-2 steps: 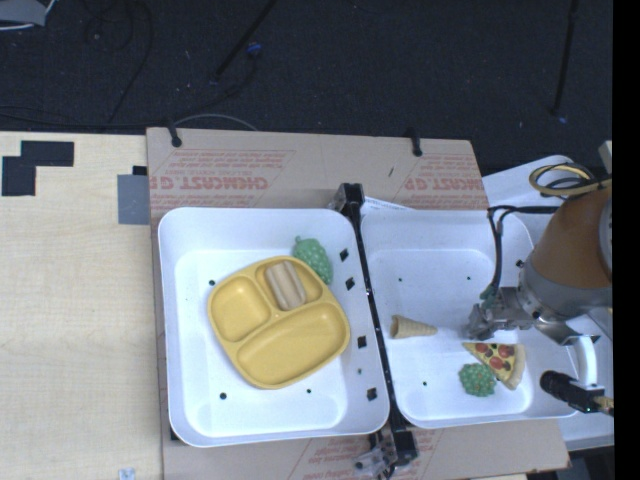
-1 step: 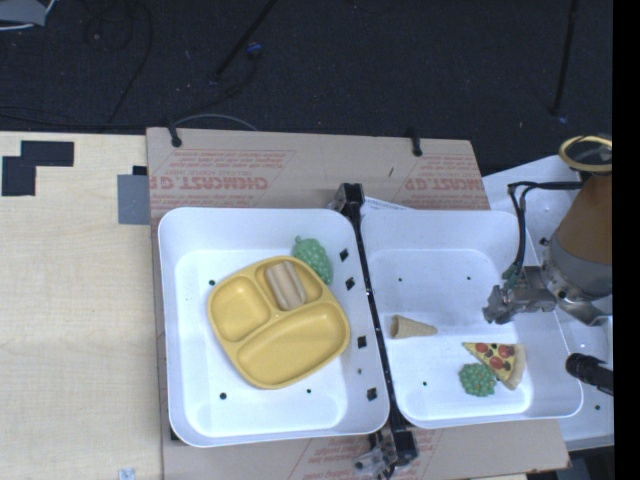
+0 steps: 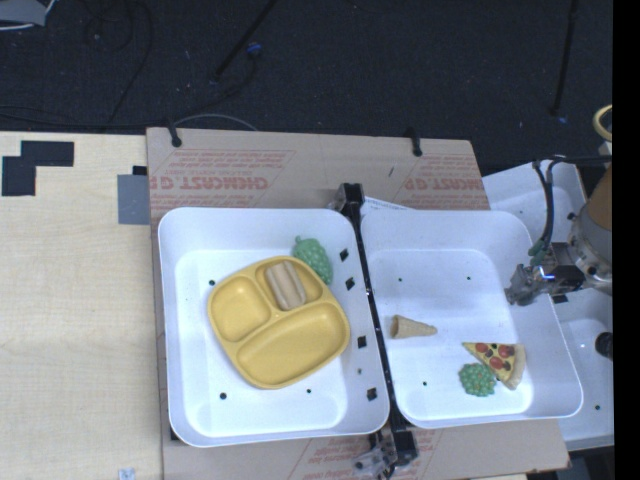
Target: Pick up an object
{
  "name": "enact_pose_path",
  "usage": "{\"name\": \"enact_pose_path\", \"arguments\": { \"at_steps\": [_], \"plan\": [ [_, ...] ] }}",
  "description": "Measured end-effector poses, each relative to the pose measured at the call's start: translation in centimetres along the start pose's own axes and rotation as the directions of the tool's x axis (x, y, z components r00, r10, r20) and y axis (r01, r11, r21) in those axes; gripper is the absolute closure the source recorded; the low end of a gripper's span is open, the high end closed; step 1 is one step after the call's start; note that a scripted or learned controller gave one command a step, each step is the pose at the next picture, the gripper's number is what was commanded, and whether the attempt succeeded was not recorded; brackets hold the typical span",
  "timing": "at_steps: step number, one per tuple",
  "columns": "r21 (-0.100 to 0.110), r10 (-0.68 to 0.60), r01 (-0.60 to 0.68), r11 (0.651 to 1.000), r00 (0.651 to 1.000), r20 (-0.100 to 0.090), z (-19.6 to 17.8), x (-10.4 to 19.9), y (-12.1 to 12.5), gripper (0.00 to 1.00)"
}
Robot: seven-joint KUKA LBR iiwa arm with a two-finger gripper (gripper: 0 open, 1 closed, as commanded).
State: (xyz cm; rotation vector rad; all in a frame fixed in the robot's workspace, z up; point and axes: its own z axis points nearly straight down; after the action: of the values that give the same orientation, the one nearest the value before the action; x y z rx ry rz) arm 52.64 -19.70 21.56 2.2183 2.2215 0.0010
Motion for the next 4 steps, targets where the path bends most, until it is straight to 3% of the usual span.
{"name": "enact_pose_path", "arguments": {
  "at_steps": [1, 3, 4],
  "plan": [
    [-0.001, -0.001, 0.001, 1.000, 1.000, 0.000, -5.3, -0.1, 0.1, 1.00],
    [0.006, -0.003, 0.003, 1.000, 1.000, -0.003, -3.7, 9.9, 0.1, 1.00],
    [0.007, -0.004, 0.004, 1.000, 1.000, -0.004, -2.9, 15.5, 1.3, 1.00]
  ]
}}
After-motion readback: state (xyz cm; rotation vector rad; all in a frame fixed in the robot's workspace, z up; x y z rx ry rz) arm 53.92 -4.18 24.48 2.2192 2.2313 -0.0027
